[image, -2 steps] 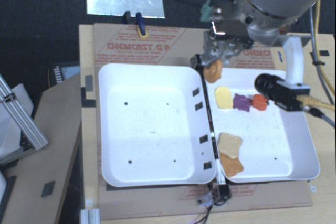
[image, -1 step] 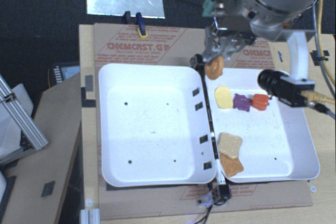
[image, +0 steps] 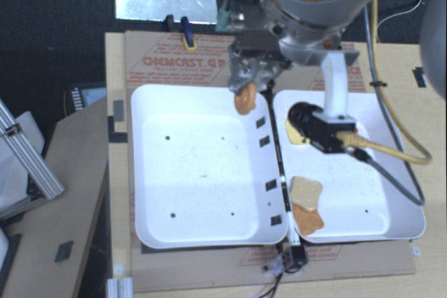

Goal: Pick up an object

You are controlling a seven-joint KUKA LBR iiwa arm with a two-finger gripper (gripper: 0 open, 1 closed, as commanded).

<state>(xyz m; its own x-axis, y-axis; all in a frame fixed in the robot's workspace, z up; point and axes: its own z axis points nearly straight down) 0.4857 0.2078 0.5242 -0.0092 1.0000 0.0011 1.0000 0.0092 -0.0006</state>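
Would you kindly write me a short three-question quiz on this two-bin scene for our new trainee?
1. True or false: the claw has an orange-tan object hanging right under it.
2. Which bin holds the pale slab: A) left bin B) right bin
3. Fill in: the pale slab rests partly on an orange ____.

Key: 1 true; 2 B; 3 piece.
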